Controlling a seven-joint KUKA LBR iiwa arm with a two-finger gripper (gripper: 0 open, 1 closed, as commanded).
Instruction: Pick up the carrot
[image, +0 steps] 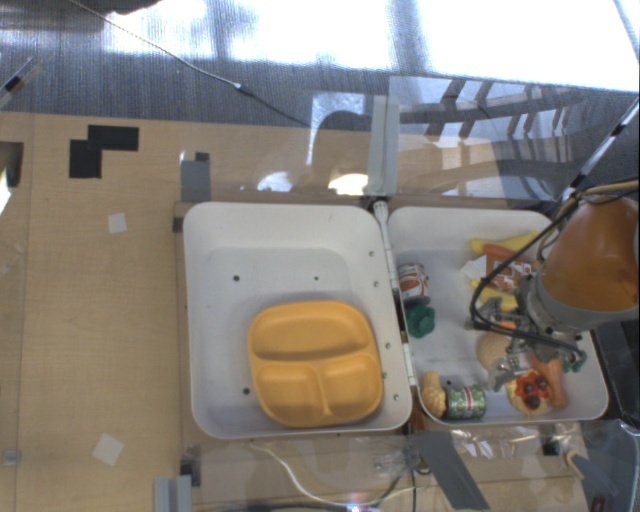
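The gripper (512, 368) is seen low inside the right bin (440, 300), near its front right corner, under the orange band of the arm (595, 262). Whether its pincer is wide or narrow cannot be told, because the wrist and the cables (490, 300) cover it.

An orange, long thing just to the right of the gripper, against the bin wall, is taken to be the carrot (556, 385); it touches a pizza slice toy (528, 392). A second orange stick (490, 247) lies at the far side of the same bin, beside a yellow piece, so the target can be confused.

Several risks are judged from here. The pizza slice or the round beige piece (490, 350) may be caught instead of the carrot, since they are packed closely. The carrot may be pushed against the wall and slip out. The small can (465, 401), left of the gripper, may be knocked.

A label is seen on the can and on another small can (411, 279) by the divider, but no writing can be read.
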